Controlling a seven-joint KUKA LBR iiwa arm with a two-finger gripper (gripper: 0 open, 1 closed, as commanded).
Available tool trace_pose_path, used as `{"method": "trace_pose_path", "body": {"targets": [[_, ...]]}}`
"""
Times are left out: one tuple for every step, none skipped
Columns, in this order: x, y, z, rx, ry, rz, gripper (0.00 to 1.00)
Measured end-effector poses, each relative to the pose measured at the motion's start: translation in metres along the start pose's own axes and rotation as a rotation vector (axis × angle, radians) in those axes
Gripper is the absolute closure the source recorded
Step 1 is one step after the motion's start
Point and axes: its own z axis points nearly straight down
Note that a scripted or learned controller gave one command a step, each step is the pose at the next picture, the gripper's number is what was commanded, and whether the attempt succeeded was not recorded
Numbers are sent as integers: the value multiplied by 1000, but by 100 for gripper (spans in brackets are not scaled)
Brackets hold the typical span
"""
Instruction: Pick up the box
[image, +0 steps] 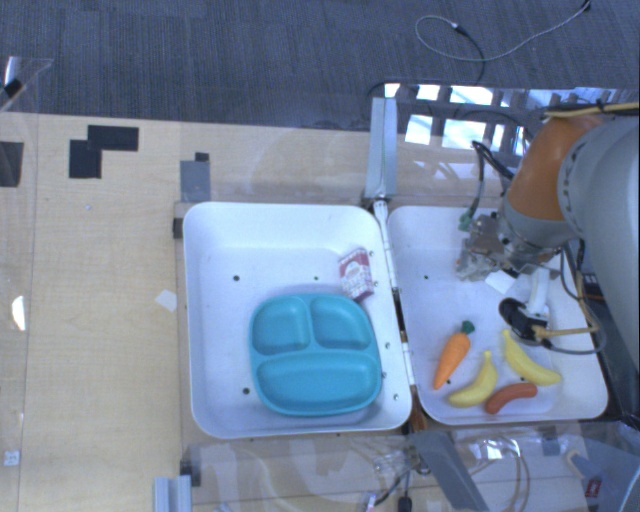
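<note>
Looking down: one slanted view over both bins, arm (590, 190) in from the right, and here is how it lies.

Pincer: hanging over the upper part of the right bin (420, 395); the pincer (478, 258) is a grey blur under the wrist, and I cannot tell its state.

Box: small, red and white, the box (356, 274) sits in the left bin (210, 300), far to the pincer's left and about level with it.

Gap: the bins' shared wall stands between pincer and box, so by my reading the move is a lift, a carry left over that wall, then a drop.

Long axis: the box looks to run up and down the view with a slight tilt; a grip across its short side seems the likelier fit, though it is small to judge.

Box's edges: close to the left bin's right wall, so room on that flank looks tight; open white floor above and to its left.

Tray: the blue tray (316, 353) lies just below the box, its top edge very near or touching; I cannot tell which.

Below the pincer: carrot (451, 357), two bananas (475, 382) and a sausage (510, 396), well off the path.

Progress: box untouched, pick not yet begun.
</note>
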Motion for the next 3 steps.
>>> {"method": "trace_pose_path", "body": {"targets": [[35, -35, -130, 11, -3, 140, 100], [-41, -89, -185, 11, -3, 18, 100], [-75, -119, -149, 13, -6, 373, 100]]}}
